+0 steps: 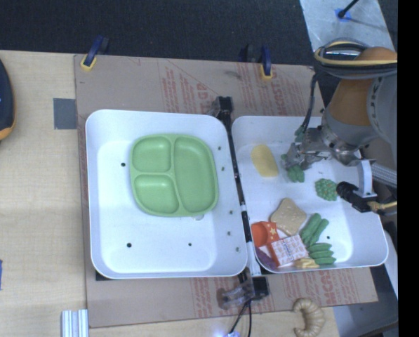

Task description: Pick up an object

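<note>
Gripper (294, 166) low in right bin (363, 255), touching small green piece (295, 175).

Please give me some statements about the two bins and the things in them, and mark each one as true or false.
1. The green plate lies in the left bin. True.
2. The plate has three compartments. True.
3. The yellow food piece lies on the plate. False: it lies in the right bin.
4. The gripper is above the left bin. False: it is above the right bin, near a small green piece.
5. The bread slice lies in the right bin. True.
</note>
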{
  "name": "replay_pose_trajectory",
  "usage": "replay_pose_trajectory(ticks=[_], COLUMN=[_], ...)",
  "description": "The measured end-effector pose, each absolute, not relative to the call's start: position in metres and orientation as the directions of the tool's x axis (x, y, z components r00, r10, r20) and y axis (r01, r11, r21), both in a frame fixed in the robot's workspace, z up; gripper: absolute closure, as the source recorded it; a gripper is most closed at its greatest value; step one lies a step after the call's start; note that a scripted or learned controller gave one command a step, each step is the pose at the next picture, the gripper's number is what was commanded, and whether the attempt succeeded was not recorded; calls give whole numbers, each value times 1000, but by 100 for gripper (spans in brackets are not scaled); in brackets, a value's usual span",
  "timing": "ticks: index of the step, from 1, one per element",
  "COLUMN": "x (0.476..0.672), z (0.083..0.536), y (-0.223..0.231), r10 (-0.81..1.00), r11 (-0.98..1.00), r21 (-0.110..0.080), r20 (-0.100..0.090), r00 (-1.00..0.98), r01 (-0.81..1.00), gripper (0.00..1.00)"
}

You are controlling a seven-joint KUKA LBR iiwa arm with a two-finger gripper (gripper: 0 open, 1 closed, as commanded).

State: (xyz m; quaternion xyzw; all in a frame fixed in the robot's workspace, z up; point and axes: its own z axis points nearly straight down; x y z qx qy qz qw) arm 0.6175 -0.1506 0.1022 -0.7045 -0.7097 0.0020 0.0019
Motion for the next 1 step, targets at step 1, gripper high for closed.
replay_pose_trajectory(ticks=[1], x=[627], z=[196], y=[-87], r10=[1000], r11=[7], r21=[1], r20=[1], r00=[-7], r01=[1000], gripper=[100])
